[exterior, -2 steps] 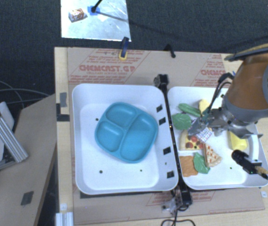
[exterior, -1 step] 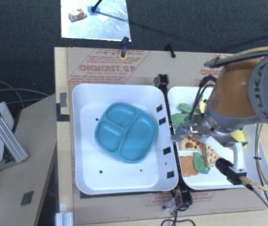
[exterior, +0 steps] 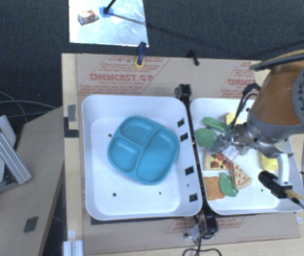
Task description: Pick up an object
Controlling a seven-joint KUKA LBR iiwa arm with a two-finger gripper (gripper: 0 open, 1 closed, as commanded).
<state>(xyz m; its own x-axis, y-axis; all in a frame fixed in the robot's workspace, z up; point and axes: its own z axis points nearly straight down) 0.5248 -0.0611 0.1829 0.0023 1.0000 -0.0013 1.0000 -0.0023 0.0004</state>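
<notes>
The right bin (exterior: 248,207) holds a heap of toy food: green leafy pieces (exterior: 209,132), a pizza-like wedge (exterior: 240,176), a brown cracker-like piece (exterior: 213,188), a small green piece (exterior: 228,185) and yellow pieces (exterior: 270,163). My gripper (exterior: 228,145) reaches down over the middle of this heap, just right of the green pieces. A small red-and-white checked item (exterior: 230,153) lies right under the fingertips. Whether anything sits between the fingers is hidden.
The left bin (exterior: 98,196) holds a blue divided plate (exterior: 143,149). A black divider (exterior: 190,143) runs between the bins. The arm's orange band (exterior: 280,97) and grey wrist cover the right bin's far right side.
</notes>
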